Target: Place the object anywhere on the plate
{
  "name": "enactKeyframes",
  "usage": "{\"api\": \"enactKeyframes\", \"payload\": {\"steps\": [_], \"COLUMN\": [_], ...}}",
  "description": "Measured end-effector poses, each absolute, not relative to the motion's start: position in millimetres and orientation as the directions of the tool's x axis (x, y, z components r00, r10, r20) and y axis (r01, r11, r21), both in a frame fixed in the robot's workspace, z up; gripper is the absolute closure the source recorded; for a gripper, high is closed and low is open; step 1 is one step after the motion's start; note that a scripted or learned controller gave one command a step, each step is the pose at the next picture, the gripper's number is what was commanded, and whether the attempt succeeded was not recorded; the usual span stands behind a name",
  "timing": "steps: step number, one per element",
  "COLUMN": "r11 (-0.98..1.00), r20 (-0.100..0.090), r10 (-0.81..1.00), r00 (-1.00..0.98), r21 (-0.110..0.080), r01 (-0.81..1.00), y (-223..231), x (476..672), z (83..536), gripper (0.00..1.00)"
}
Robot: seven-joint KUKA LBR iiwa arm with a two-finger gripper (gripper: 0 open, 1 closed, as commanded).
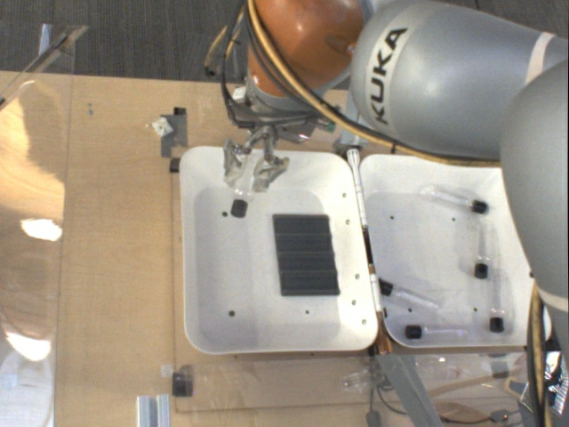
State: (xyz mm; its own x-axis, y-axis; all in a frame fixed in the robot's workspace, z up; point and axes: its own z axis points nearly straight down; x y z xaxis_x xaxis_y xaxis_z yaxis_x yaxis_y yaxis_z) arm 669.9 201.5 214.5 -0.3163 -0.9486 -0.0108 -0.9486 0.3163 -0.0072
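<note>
The gripper (253, 169) hangs over the upper left part of the left shallow white bin (206, 310), its pale translucent fingers (236, 165) pointing down and slightly spread, with nothing visible between them. Just below the fingertips, apart from them, a small dark round object (238, 208) lies on the bin floor. To the right of that object and lower in the view, a dark rectangular ribbed plate (305, 253) lies flat near the middle of the same bin, well clear of the object. Above the gripper, the orange band (302, 27) of the arm leads into the grey KUKA arm (444, 78), which comes in from the right. The right shallow white bin (391, 181) sits just beside the left one, their rims touching, and holds several clear tube-like pieces with dark caps (480, 207) scattered along its right side and bottom edge. Both bins rest on the light wooden bench (107, 265).
</note>
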Motion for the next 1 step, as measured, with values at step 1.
{"api": "enactKeyframes", "payload": {"steps": [1], "r11": [0.795], "r20": [-0.007], "r10": [-0.607], "r00": [-0.795], "r21": [-0.001], "r01": [-0.607], "y": [224.3], "x": [669.7], "z": [132.2], "gripper": [1.0]}}
